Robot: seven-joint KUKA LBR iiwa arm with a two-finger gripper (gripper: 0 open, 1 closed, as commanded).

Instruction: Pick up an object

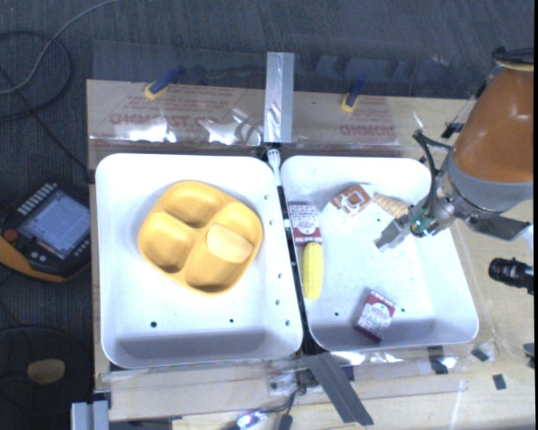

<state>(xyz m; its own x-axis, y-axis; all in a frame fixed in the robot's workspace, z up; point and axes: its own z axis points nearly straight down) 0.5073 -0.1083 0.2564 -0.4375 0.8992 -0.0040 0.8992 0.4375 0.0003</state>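
Observation:
In the right bin [448, 316] lie a yellow corn cob [312, 269], a dark red packet [303, 222] beside the divider, a red and white carton [351, 200] toward the back, a tan cone-shaped piece [391, 206] and a dark red box [374, 315] near the front. My gripper [396, 234] hangs over the right bin's right half, just right of the carton and beside the cone. Nothing shows between its fingers.
The left bin [117, 330] holds a large yellow four-lobed tray [199, 235]. A handheld pendant [47, 231] lies on the floor at the left. The arm's orange and grey body [498, 141] overhangs the right bin's back right corner.

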